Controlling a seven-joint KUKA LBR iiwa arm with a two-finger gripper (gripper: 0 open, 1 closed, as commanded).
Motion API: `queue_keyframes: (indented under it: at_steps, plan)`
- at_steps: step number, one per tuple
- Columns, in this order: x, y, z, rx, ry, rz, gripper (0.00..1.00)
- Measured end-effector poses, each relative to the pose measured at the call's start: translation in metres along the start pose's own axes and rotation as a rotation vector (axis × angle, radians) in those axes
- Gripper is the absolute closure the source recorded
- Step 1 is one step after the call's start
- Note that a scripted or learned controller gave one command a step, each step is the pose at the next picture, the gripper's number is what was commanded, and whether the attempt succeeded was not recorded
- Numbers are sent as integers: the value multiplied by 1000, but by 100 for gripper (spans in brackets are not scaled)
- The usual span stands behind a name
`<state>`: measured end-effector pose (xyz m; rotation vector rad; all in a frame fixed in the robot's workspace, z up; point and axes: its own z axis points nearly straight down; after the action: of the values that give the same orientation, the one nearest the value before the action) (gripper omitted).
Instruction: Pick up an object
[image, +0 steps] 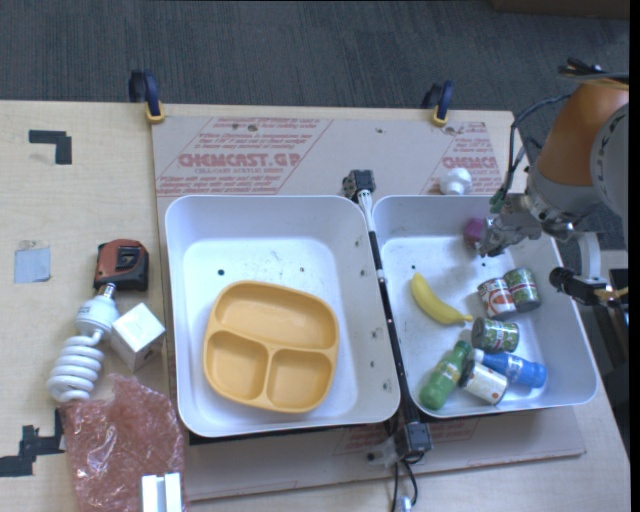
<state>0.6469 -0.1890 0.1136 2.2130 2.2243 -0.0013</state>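
Gripper (492, 240) low at far edge of right bin (570, 385), beside small purple object (473, 230); grip state cannot tell. Best centred over purple piece, clear of cans (508, 292) and banana (436, 301), before lifting straight up.

Glossy white plastic bins (190, 300); matt yellow plastic tray (270, 345)

Arm (590, 140) cut off by right edge. Purple object (473, 231) beside gripper (490, 245) partly hidden; fingers' state unreadable there.
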Motion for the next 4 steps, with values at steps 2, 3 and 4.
queue_keyframes:
  at_steps: [2, 3, 4]
  plan:
    - [-1, 1, -10, -2, -1, -1, 100]
    - [70, 13, -91, 1, 2, 4, 100]
    - [70, 13, -91, 1, 2, 4, 0]
